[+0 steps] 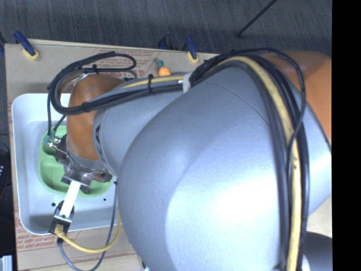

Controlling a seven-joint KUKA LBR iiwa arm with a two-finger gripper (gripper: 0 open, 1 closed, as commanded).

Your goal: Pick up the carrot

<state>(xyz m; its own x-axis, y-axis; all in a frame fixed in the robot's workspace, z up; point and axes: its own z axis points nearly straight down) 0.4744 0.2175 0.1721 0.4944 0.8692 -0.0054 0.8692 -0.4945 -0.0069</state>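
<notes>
Tool (pixel 70 176) hangs low over a green dish (pixel 49 173) in the left white bin (pixel 25 151), hidden under the big grey arm (pixel 214 168) so its state cannot be told, while the small orange carrot (pixel 163 70) lies beyond the bins on the surface (pixel 144 58)

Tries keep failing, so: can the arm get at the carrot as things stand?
Probably yes. The carrot lies uncovered at the far edge, but the arm hangs over the green dish in the left bin, so it must shift first.
</notes>
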